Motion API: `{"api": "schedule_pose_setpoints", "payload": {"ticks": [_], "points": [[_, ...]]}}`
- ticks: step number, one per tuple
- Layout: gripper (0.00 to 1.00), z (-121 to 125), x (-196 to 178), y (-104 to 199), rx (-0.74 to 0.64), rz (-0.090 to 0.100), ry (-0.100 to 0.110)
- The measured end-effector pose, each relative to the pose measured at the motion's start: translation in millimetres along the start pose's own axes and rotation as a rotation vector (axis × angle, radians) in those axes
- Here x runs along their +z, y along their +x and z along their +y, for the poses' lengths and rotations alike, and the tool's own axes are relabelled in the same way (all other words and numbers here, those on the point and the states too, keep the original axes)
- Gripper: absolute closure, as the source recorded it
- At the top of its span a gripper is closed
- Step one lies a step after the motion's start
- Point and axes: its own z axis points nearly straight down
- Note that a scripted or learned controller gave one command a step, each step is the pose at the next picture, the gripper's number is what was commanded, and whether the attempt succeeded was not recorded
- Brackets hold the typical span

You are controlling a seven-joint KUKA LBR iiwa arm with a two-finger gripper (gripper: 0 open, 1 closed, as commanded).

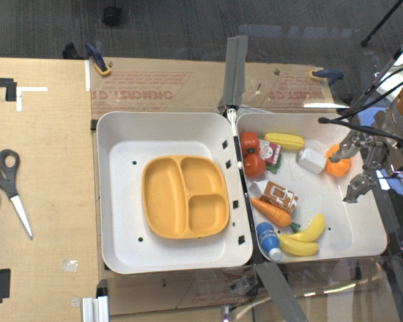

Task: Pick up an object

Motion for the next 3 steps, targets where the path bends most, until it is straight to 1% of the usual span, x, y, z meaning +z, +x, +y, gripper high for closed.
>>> {"api": "schedule_pose_setpoints", "payload": {"ticks": [1,2,3], "points": [[0.0,-39.2,149.3,-29.9,0.108,-0.003,0.001],[0.0,-0.8,148.0,-114.7,0.208,-0.005,0.001],[1.0,-0.5,136.0,-116.9,0.205,-0.013,0.003]]}}
